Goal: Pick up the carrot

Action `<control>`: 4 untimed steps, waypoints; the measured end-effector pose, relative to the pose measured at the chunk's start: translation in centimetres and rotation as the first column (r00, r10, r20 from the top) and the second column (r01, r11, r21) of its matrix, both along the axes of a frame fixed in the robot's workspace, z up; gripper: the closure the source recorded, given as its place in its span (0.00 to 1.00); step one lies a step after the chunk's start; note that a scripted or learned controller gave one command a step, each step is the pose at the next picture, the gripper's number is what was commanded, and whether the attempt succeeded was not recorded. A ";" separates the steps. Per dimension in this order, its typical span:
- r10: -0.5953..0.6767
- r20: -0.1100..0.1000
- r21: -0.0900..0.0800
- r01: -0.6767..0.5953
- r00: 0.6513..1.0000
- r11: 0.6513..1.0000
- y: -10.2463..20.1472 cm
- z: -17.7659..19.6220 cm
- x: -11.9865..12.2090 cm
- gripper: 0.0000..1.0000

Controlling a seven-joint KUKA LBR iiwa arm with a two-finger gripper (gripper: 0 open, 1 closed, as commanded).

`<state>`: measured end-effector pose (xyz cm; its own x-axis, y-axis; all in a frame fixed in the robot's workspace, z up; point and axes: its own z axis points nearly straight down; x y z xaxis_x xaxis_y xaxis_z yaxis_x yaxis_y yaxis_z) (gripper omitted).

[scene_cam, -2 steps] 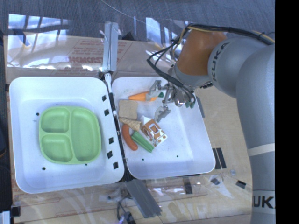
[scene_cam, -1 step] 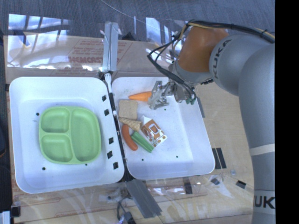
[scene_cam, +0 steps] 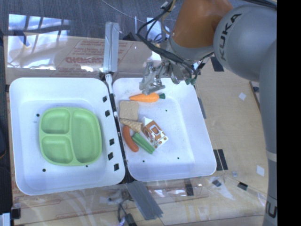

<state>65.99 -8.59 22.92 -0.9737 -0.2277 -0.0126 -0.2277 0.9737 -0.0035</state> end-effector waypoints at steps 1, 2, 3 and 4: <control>0.233 -0.013 0.001 -0.233 0.972 0.972 9.1 -1.9 -0.5 1.00; 0.782 -0.013 0.002 -0.782 0.624 0.624 9.7 -3.7 -0.3 1.00; 0.784 -0.009 -0.002 -0.784 0.621 0.621 9.8 -2.5 -0.2 1.00; 0.671 -0.007 -0.002 -0.671 0.741 0.741 17.5 2.7 -0.3 1.00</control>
